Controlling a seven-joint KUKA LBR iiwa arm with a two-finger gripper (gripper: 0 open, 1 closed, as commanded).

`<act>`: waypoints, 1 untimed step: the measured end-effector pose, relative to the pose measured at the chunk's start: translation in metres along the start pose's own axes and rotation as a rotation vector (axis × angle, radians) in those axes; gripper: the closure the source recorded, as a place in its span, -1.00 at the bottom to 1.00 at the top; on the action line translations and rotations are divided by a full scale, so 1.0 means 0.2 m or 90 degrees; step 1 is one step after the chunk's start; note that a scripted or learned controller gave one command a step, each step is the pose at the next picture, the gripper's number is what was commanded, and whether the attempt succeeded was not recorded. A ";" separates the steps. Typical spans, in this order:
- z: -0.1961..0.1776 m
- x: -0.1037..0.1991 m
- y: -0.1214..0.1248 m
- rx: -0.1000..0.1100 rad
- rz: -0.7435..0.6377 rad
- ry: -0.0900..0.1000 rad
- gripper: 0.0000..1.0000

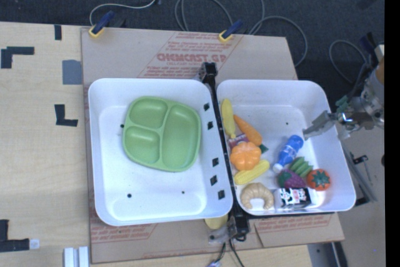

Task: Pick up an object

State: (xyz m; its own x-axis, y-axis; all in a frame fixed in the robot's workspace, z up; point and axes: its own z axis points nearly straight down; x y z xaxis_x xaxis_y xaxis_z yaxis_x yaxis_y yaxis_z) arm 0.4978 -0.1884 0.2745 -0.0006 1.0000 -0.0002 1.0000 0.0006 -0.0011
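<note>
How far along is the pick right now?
Done: nothing lifted; the toy food, including the blue bottle and orange pepper, lies in the right bin. In hand: the end effector sits over that bin's right edge. Left: descend, grasp, lift.

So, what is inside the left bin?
The left bin holds one thing, a green divided plate, lying flat with its three compartments bare. What is under the plate is covered and cannot be seen.
</note>
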 end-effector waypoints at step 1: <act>0.55 0.18 0.02 0.007 -0.001 0.003 -1.00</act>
State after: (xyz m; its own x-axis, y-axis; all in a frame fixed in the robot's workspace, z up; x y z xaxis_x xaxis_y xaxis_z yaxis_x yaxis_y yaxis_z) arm 0.5018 -0.1533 0.1641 -0.0026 1.0000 0.0046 0.9999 0.0027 -0.0117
